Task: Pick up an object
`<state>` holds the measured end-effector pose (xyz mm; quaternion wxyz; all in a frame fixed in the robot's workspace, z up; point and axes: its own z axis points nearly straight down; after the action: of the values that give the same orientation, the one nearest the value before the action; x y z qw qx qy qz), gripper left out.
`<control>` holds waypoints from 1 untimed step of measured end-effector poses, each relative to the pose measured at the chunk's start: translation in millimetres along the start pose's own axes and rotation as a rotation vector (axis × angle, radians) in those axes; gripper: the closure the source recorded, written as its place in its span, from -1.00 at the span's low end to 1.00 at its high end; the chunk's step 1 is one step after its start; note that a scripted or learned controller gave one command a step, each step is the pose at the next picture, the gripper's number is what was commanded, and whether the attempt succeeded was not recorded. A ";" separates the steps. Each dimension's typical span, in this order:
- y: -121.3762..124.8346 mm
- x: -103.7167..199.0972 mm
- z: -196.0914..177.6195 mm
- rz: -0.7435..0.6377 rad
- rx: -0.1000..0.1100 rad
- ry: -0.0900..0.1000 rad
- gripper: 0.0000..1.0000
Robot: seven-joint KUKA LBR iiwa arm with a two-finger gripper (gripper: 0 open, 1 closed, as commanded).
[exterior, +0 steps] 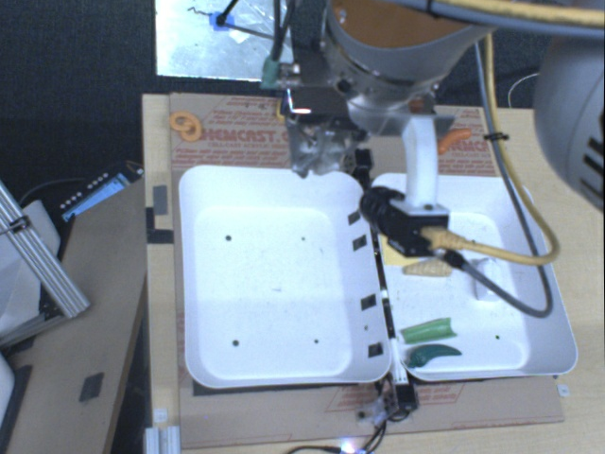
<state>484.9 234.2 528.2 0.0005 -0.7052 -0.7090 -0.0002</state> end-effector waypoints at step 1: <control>1.6 -0.1 -6.9 0.001 -0.002 0.000 1.00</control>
<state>486.5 234.0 535.1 -0.0002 -0.7054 -0.7088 -0.0011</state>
